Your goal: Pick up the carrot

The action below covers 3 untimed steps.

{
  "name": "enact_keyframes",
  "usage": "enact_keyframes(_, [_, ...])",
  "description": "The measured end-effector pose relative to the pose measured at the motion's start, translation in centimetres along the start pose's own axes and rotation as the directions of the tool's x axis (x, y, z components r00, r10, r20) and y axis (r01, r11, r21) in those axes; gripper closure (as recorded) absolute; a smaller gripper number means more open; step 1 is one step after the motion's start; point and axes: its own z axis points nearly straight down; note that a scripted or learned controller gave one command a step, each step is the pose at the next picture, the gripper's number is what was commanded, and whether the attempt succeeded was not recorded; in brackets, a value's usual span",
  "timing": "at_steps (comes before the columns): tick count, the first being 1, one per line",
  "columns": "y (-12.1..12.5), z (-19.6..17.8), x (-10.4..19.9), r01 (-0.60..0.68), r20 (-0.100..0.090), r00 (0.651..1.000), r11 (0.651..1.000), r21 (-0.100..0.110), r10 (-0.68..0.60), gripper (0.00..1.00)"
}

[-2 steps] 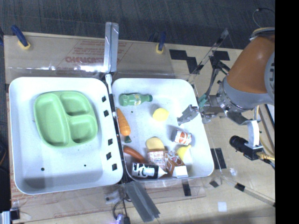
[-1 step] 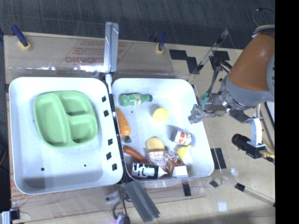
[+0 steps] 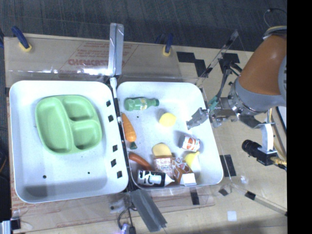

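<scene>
Looking down on the tabletop [image 3: 48,52], we note two white bins side by side. The left bin [image 3: 29,179] holds a green divided tray [image 3: 68,122], lying flat toward its upper left. The right bin [image 3: 207,150] holds the clutter. The carrot [image 3: 128,129] lies along its left wall, thick end up, tip pointing down. Above it a green bottle [image 3: 141,103] lies on its side. A yellow round item [image 3: 167,119] sits near the middle. Lower down we record a small red-and-white can [image 3: 190,143], a yellow piece [image 3: 191,159] just beside it, a red sausage-like item [image 3: 141,160], a black-and-white carton [image 3: 153,178], and small packets crowded together. The pincer [image 3: 197,118] hangs over the bin's right edge, well apart from the carrot; we see nothing in it, and cannot tell how wide it stands.
</scene>
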Motion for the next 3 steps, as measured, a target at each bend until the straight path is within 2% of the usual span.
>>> enact_keyframes(1, [3.1,5.2,5.9,0.285,0.0,0.958,0.958,-0.001,-0.285,0.0])
enact_keyframes(2, [4.4,15.8,8.1,0.688,0.001,0.725,0.725,-0.002,-0.688,0.0])
enact_keyframes(3, [4.5,14.8,8.1,0.691,0.002,0.722,0.722,-0.002,-0.691,1.0])
